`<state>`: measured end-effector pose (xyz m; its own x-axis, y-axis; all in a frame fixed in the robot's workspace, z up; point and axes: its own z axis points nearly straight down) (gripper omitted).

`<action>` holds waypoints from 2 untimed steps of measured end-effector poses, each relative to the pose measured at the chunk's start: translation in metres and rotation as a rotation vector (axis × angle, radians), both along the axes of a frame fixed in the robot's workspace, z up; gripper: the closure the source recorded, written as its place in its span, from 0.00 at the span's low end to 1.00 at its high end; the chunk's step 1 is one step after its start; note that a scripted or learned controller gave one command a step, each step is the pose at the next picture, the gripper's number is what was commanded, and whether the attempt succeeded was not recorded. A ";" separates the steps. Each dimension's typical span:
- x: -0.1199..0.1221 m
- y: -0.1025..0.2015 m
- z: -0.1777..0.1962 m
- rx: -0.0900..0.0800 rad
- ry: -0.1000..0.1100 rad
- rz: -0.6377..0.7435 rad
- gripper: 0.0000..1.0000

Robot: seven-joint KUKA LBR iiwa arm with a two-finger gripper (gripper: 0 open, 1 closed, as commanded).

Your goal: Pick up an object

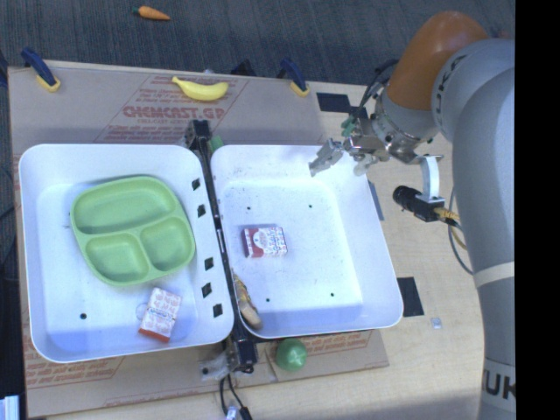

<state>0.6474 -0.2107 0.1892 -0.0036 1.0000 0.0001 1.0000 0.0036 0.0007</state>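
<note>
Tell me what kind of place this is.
Likely a robotics lab bench set up for grasping trials: a grey arm reaches over two white bins clamped onto cardboard, holding toy items such as a green divided plate and a small carton.

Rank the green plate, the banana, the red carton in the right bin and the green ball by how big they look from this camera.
1. green plate
2. banana
3. red carton
4. green ball
The banana and carton look close in size, so their order is unsure.
</note>
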 end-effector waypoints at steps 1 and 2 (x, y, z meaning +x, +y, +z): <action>0.010 0.001 -0.007 0.000 0.001 0.002 0.00; 0.009 0.006 -0.084 0.000 0.005 0.005 0.00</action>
